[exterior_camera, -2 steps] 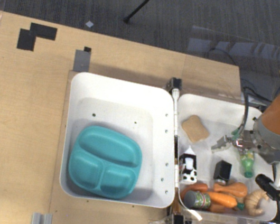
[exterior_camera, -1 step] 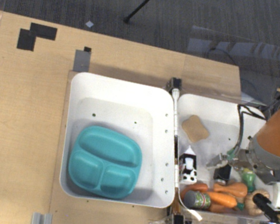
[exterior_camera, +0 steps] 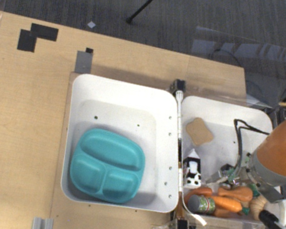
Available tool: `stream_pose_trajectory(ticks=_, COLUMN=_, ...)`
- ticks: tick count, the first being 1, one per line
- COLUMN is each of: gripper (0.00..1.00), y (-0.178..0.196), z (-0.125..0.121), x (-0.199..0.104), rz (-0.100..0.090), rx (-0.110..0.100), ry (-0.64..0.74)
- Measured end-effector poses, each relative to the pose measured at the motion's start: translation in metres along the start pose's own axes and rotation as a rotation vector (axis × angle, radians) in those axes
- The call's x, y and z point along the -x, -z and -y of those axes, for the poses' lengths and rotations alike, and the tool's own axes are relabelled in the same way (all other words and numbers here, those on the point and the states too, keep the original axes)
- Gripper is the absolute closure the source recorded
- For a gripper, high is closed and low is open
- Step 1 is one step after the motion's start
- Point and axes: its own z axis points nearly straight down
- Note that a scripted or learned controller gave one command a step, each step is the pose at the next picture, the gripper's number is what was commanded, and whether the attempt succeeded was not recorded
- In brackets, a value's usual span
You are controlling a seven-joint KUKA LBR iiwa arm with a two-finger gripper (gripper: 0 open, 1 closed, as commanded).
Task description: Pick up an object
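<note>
The fingers (exterior_camera: 232,176) reach down into the right bin (exterior_camera: 224,117) from under the orange band of the arm (exterior_camera: 284,150), and they sit low over the pile of things at the bin's near side. The wrist hides most of them, so I cannot tell how far apart they are or whether anything is between them.

Just beneath and to the near side lie 2 carrots (exterior_camera: 228,204), roughly side by side, running left to right. Touching their left end is a green and dark can (exterior_camera: 201,204) lying on its side against the bin's near wall. Just left of the fingers stands a small black and white bottle (exterior_camera: 192,172), close to the wall that divides the bins. Farther back in the same bin, well apart from the pile, a flat tan piece (exterior_camera: 199,131) lies on the white floor.

The left bin (exterior_camera: 119,93) holds a teal tray (exterior_camera: 107,164) with 3 compartments, at its near side. Both bins rest on the wooden desk (exterior_camera: 19,133).
</note>
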Motion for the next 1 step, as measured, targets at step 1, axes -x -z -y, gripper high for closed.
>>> stream_pose_trajectory(ticks=1, gripper=1.00, y=0.0118, z=-0.0043, x=-0.0008, rz=-0.002, rx=0.006, ry=0.004)
